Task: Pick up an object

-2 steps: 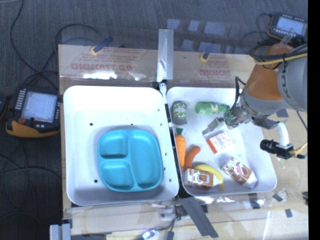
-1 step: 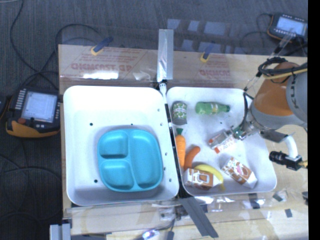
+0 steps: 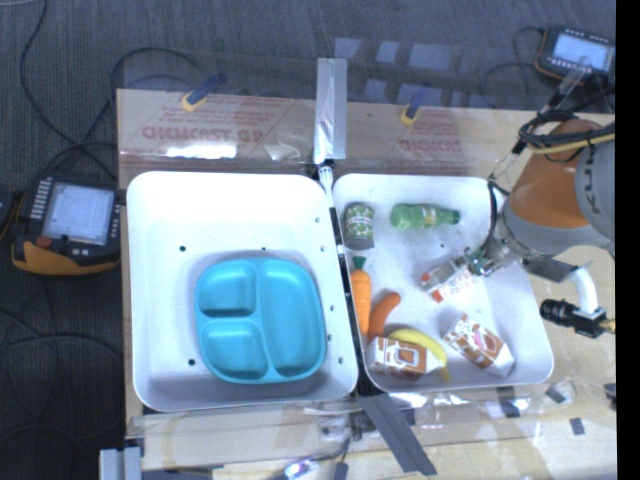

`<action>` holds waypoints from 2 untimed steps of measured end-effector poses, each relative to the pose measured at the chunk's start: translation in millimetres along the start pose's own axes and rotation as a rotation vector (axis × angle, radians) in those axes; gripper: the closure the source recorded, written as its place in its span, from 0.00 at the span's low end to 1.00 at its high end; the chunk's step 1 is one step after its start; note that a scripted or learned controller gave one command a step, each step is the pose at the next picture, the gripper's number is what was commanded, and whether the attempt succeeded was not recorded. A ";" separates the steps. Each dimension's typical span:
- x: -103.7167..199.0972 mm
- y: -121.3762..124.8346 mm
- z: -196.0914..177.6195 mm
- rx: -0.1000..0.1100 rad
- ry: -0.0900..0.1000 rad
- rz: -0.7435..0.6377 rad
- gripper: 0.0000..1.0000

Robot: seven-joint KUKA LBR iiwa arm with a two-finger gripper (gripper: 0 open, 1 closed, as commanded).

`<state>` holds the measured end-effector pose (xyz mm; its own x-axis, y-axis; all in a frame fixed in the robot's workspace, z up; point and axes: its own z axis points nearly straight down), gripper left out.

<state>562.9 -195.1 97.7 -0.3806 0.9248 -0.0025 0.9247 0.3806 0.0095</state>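
Note:
The right bin (image 3: 415, 258) holds several objects. A small can (image 3: 358, 224) and a green bottle (image 3: 425, 216) lie at its far side. An orange carrot (image 3: 361, 296) and a red-orange piece (image 3: 385, 308) lie by the left wall. A banana (image 3: 424, 342), a brown carton (image 3: 397, 358) and a red and white packet (image 3: 478, 342) sit near the front. My gripper (image 3: 478, 262) is low in the bin's right half, right beside a small white and red pack (image 3: 450, 282). Whether it grips that pack is not visible.
The left bin (image 3: 200, 218) holds a blue divided plate (image 3: 260, 318). The arm's orange band (image 3: 545, 193) hangs over the right bin's far right corner. A black fitting (image 3: 570, 314) sits by the right rim. Handheld control units lie at the left (image 3: 65, 223) and top right (image 3: 575, 53).

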 end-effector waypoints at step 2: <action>11.9 -8.8 7.3 0.006 0.002 0.138 1.00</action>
<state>550.3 -187.4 90.3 -0.2500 0.9683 0.0000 0.9682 0.2500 0.0037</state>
